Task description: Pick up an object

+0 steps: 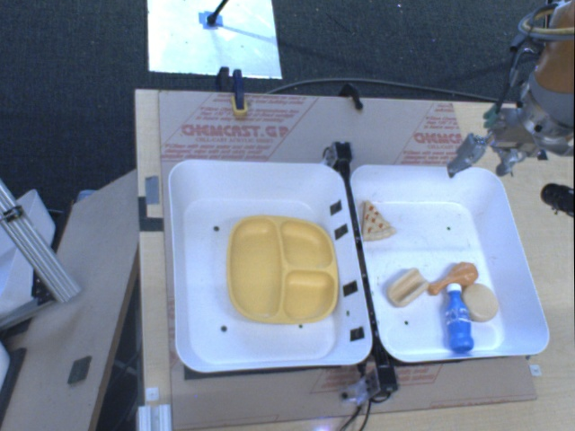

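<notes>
Pincer (485,155) open, holding nothing, touching nothing, above right bin's (517,241) far rim.

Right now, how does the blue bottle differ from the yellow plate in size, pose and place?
The blue bottle is small and slim; the yellow plate is much wider and split into compartments. The bottle lies on its side among other items in the right bin; the plate sits flat, alone, in the left bin. Both rest on a white bin floor.

Illumination is even and diffuse overhead; shadows are faint; the white bins (269,182) read bright; glare marks the sheet (211,25) at 11 o'clock; focus is slightly soft.
</notes>
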`<state>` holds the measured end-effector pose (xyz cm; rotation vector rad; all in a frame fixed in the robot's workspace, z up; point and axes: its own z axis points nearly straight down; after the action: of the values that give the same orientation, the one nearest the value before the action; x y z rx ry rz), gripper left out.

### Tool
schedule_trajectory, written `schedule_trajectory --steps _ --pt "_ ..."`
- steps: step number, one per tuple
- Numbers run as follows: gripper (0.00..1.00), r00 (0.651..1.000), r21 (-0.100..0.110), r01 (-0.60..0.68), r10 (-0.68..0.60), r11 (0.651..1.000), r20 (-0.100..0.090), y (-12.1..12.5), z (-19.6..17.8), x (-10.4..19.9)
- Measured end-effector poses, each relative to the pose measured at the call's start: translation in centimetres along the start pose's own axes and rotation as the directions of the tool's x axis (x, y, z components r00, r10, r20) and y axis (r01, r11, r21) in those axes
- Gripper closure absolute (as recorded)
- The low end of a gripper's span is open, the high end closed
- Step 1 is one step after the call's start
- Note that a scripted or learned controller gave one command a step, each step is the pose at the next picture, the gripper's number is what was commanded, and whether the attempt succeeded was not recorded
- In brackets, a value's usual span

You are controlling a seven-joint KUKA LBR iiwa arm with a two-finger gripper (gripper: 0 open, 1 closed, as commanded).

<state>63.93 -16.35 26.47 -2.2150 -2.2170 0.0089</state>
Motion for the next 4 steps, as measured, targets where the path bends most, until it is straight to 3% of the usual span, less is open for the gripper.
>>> schedule_trajectory --steps 1,4 --pt "0.00 1.000 -0.012 0.002 -0.002 1.000 0.002 0.2 -0.8 0.0" --pt "0.00 1.000 -0.009 0.006 -0.006 1.000 0.001 1.3 12.3 1.7"
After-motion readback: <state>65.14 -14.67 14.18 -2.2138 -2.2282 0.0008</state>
